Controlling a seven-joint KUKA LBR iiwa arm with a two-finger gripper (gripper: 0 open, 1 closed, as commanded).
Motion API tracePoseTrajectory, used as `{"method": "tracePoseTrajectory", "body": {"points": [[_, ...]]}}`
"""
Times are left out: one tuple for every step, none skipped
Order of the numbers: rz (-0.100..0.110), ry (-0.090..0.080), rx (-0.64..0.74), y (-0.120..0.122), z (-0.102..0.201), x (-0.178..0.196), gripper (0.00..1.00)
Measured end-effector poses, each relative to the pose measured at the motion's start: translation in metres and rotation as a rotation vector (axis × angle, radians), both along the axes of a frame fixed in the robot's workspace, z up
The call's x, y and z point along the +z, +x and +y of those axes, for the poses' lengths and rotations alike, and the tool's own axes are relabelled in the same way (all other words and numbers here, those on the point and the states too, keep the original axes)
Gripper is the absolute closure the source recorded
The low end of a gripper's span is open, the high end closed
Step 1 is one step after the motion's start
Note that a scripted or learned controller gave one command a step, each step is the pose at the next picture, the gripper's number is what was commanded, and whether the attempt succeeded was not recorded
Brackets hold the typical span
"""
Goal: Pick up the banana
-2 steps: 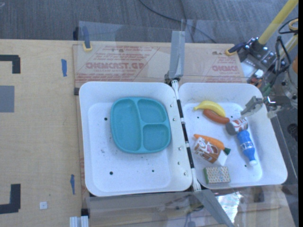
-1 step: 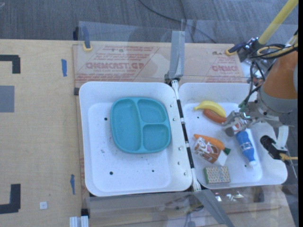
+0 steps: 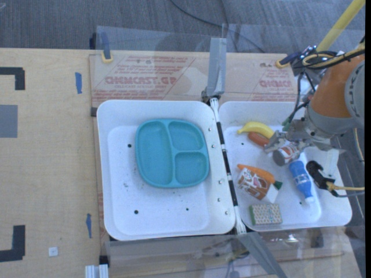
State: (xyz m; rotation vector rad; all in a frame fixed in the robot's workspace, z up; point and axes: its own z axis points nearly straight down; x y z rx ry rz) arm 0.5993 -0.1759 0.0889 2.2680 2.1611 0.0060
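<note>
Yellow, curved banana (image 3: 255,129) with one dark tip: lies in the right-hand shallow white plastic bin (image 3: 336,213), in its upper left part, close to the divider between the two bins.

Landmark: the banana. Entries placed relative to it.

- Orange sausage-shaped toy (image 3: 259,139): just below the banana, touching or nearly touching it.
- Grey arm with orange band (image 3: 336,94): to the right of the banana and above it in the view, reaching in from the right edge.
- Pincer (image 3: 285,136): just right of the banana, low over the bin, not on the banana. Whether it is open or closed cannot be told.
- Small grey-and-red can (image 3: 284,154): below and right of the banana, lying under the pincer.
- Blue bottle with white cap (image 3: 301,181): further down and right.
- Orange-and-white printed packet (image 3: 254,181): directly below the banana, well apart.
- Pale rectangular sponge-like block (image 3: 266,214): below the packet, farthest from the banana.
- Teal three-compartment plate (image 3: 172,153): left of the banana, in the left white bin (image 3: 116,213).
- Light wooden table (image 3: 46,155): under both bins.
</note>
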Motion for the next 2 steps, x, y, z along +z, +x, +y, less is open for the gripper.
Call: {"method": "tracePoseTrajectory", "body": {"points": [[-0.007, -0.002, -0.003, 0.0014, -0.0018, 0.0121, 1.00], [-0.006, -0.001, -0.003, 0.0014, -0.0018, 0.0120, 0.00]]}}
